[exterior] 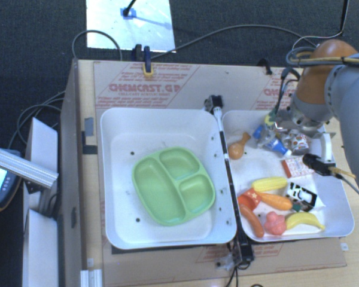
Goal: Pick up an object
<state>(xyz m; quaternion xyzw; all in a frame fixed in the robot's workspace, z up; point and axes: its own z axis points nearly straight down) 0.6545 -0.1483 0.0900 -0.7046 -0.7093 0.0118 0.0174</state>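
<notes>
The hand (287, 137) hangs low at the upper right of the right bin (341, 217), over a blue-and-white packet (279, 145); whether it grips I cannot tell. Toy foods crowd lower right, likely targets; the green tray (173, 185) sits alone left.

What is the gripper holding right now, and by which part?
Cannot be told: the gripper is low in the right bin, over the blue packet and other small items, with no object clearly seen in its hold.

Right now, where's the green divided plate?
The green divided plate lies flat in the left bin, slightly toward its front and near the divider, with the toy food in the right bin beside it.
</notes>
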